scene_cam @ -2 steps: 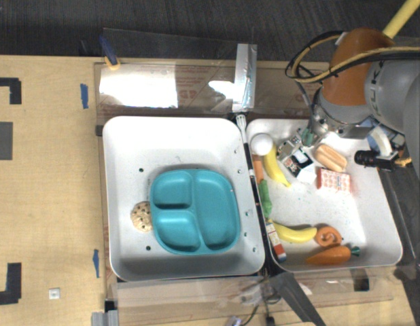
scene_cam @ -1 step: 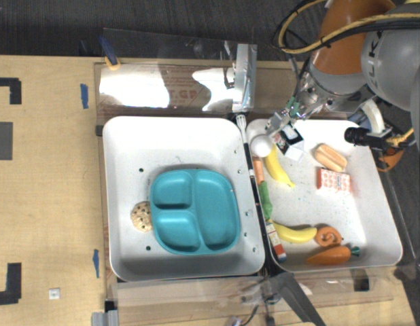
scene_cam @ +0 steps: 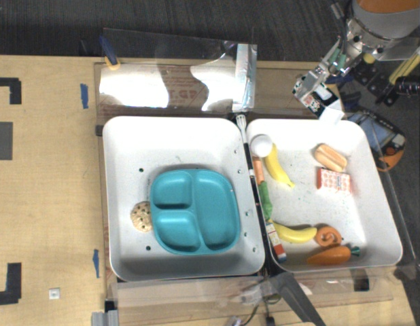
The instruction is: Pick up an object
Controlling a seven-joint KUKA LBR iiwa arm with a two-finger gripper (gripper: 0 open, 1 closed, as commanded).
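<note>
My gripper [scene_cam: 313, 91] hangs above the bench just beyond the far rim of the right bin [scene_cam: 373, 182], with nothing visibly in it. In that bin lie a yellow banana [scene_cam: 278, 169], a white round cup [scene_cam: 261, 145], a hot dog [scene_cam: 330, 157] and a red-and-white box [scene_cam: 333, 180]. Toward the near edge are a second banana [scene_cam: 295, 233], an orange curled piece [scene_cam: 327, 236] and a carrot [scene_cam: 328, 255]. A green stick [scene_cam: 266, 200] runs along the left wall.
The left bin [scene_cam: 128, 148] holds a teal divided plate [scene_cam: 194, 210] and a cookie [scene_cam: 141, 216] beside it. A shiny clear sheet [scene_cam: 176, 80] lies behind the bins. Brown board [scene_cam: 40, 182] covers the bench at left.
</note>
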